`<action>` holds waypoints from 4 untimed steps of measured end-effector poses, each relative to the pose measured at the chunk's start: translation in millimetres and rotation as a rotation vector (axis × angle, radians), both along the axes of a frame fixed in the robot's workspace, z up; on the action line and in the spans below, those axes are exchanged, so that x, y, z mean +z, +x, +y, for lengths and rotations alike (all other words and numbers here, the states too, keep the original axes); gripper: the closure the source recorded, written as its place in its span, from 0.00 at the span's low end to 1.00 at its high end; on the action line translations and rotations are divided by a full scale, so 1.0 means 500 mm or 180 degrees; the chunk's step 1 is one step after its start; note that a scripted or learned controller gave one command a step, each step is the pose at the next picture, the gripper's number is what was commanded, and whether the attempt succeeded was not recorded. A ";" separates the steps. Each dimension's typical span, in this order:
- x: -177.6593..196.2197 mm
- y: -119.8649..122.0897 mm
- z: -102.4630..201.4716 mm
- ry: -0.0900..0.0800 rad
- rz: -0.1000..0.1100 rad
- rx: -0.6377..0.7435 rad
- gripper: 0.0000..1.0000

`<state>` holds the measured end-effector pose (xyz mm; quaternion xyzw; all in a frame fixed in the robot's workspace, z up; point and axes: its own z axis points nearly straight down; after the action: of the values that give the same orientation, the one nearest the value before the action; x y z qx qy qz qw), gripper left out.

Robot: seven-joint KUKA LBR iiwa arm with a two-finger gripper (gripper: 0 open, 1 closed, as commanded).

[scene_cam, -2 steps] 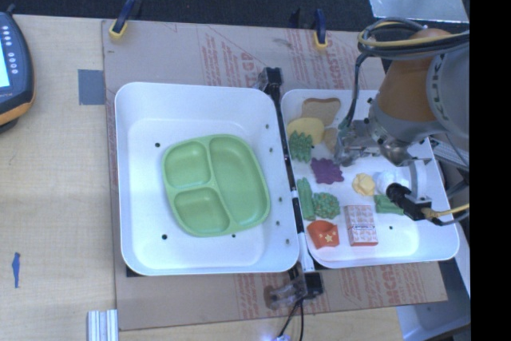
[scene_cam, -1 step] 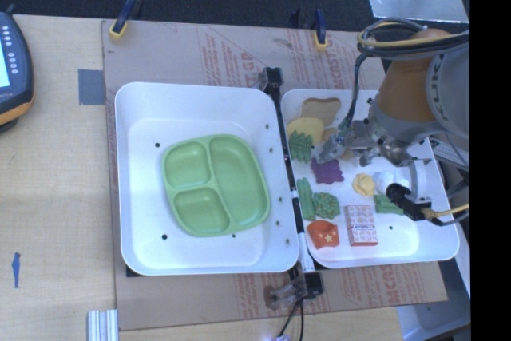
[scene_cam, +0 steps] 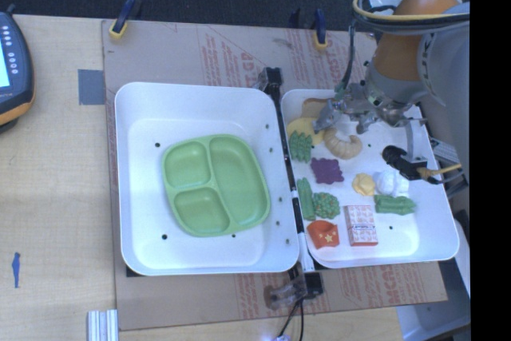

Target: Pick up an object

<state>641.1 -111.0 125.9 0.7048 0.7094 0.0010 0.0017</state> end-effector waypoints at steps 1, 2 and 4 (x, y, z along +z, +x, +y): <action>-0.043 -0.169 0.021 0.0009 0.0055 -0.0010 0.00; -0.018 -0.161 0.017 0.0000 0.0031 -0.0002 1.00; 0.002 -0.161 0.016 -0.0005 0.0032 0.0001 1.00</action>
<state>560.7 -103.1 126.9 0.7046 0.7095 -0.0030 -0.0013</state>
